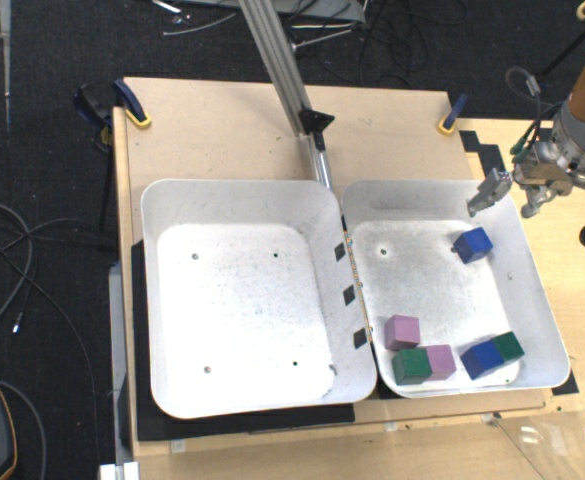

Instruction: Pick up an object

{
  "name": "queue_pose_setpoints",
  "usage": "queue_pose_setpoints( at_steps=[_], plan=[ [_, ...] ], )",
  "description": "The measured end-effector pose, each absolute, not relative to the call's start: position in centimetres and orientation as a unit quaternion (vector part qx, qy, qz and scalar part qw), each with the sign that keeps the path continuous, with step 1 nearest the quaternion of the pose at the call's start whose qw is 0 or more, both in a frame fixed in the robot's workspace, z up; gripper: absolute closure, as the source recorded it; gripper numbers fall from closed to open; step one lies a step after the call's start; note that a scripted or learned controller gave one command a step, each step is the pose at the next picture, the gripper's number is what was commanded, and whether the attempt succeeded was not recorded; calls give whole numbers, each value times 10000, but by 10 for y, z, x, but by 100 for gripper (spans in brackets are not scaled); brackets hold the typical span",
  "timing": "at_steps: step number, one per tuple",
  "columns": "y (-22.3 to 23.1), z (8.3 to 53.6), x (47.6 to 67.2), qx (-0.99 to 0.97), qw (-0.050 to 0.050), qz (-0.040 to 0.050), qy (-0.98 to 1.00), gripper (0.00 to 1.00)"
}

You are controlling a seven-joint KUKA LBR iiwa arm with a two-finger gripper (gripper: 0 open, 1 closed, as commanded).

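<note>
- overhead, the jaws hang spread and gripping nothing above the upper right rim of the right bin, at about two o'clock in the camera view, with the grey arm reaching in from three o'clock.
- nearest below them, toward seven o'clock, a lone blue block lies on the bin floor, apart from the rest and the likeliest pick.
- a clean try, by this reading, means coming down straight over that block with the fingers straddling it, and turning the wrist so the pads meet two flat faces, since the block sits skewed to the bin walls.
- at the bin's six o'clock end a cluster crowds the front wall: a pink block, a green block touching a second pink block, then a larger blue block against a dark green block; these neighbours leave little room for a finger to slip between.
- the left bin sits at nine o'clock on the table.
- the arm is cut off by the frame's edge at three o'clock, so its pose is unknown.
- the height of the fingertips over the bin cannot be judged from this slanted view.
- whether the clustered blocks lean on the sloped wall is hard to make out.
</note>
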State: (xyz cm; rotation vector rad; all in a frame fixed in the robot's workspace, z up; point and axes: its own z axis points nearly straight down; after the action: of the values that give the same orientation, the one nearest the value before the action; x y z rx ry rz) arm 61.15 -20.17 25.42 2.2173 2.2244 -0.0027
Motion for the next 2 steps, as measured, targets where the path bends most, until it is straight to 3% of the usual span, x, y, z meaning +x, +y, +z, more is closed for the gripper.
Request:
queue_pose_setpoints(
  at_steps=[1, 2],
  plan=[
    [-222, 113, 621, 7066, 2, 1, 7076, 0],
    [-222, 122, 622, 7064, 15, 6, 7078, 100]
  ],
)
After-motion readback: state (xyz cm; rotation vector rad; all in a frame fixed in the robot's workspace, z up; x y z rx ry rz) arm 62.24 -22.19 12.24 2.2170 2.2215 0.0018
